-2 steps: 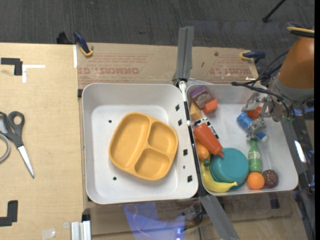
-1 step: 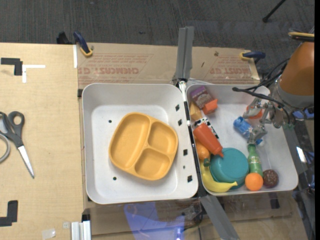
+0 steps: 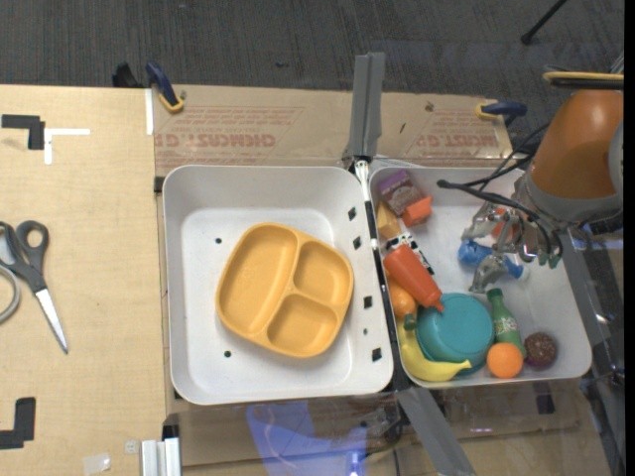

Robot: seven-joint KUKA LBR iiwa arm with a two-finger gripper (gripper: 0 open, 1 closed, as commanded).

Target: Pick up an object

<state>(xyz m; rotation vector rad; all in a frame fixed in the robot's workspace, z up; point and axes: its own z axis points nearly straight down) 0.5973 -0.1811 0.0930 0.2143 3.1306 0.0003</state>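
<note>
Plate [image 3: 285, 290]: yellow-orange, three compartments, flat in the left bin, centre of frame.
Blue object [image 3: 484, 256]: small, right bin, upper right, just below the gripper [image 3: 503, 238].
Red bottle [image 3: 412, 275]: lying slanted by the divider.
Teal bowl [image 3: 455, 327]: upside down, lower right.
Banana [image 3: 429, 361]: touching the bowl's lower edge.
Orange ball [image 3: 505, 360]: beside a dark ball [image 3: 541, 347].
Green bottle [image 3: 501, 316]: lying between bowl and balls.

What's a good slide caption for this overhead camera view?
Gripper low in the cluttered right bin over a blue toy; yellow divided plate in the left bin.
</note>
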